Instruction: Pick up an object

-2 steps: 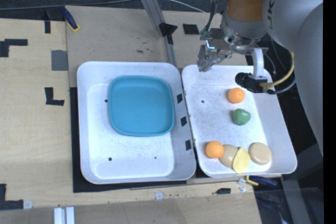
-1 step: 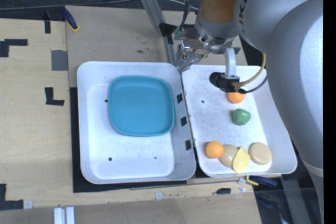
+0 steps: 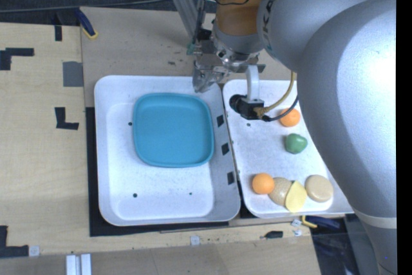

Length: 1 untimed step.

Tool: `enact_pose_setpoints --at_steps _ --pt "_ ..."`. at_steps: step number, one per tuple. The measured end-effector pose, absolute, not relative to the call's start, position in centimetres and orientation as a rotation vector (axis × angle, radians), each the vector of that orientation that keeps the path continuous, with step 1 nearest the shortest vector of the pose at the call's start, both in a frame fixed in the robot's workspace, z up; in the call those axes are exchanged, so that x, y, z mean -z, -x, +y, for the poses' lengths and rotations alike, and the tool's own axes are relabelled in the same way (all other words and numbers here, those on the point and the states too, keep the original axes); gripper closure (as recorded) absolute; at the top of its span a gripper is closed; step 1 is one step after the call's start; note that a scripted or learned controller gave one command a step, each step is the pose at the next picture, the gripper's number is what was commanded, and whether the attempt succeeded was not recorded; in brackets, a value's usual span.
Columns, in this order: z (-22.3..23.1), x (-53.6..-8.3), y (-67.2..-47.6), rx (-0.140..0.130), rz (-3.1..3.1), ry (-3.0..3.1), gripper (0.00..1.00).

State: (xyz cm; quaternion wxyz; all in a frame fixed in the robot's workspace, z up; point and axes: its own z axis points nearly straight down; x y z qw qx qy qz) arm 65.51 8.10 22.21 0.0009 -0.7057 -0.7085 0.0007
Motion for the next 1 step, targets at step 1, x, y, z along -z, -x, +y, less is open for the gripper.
enact_pose_setpoints --at_steps 1 --pt "9.7 -23.69 -64.9 0.001 -2.223 2.219 1.0"
